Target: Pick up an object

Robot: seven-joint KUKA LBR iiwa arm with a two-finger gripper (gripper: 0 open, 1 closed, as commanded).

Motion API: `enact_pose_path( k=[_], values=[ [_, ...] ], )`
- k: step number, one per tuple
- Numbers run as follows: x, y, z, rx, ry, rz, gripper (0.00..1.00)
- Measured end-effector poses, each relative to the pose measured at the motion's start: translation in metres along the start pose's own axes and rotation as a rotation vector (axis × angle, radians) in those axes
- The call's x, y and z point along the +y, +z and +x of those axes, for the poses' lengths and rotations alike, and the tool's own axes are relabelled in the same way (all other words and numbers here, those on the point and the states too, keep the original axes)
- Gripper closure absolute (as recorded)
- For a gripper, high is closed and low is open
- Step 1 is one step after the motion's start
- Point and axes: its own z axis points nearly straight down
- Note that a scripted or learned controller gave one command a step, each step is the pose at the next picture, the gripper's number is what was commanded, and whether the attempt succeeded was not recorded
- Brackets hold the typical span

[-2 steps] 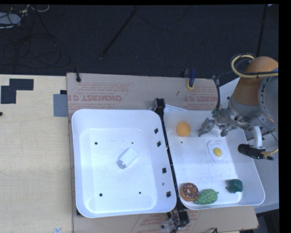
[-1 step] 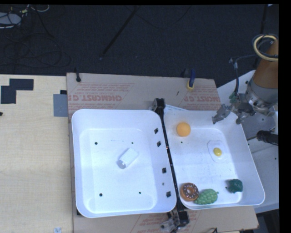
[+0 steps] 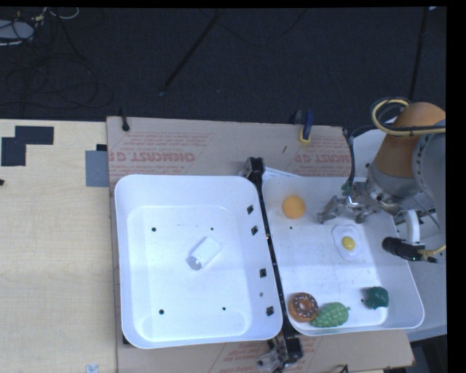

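Cup (image 3: 204, 252) on side, long axis diagonal, left bin (image 3: 145, 197).

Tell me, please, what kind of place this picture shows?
Probably a robotics lab test bench. A grey arm with a two-finger gripper reaches over two shallow white plastic bins, which hold toy food such as a small orange ball. Loose black cables lie behind.

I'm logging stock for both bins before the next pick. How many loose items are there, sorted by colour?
White: 2, the small block in the left bin and the fried egg in the right bin.
Orange: 1, the ball.
Brown: 1, the doughnut.
Green: 2, the bumpy fruit and the dark piece.
Total: 6
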Motion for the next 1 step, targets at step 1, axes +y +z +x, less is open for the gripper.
enact_pose_path(
  k=[1],
  values=[
    [0.0015,-0.0725,-0.0024,-0.002,0.002,-0.01,0.0]
  ],
)
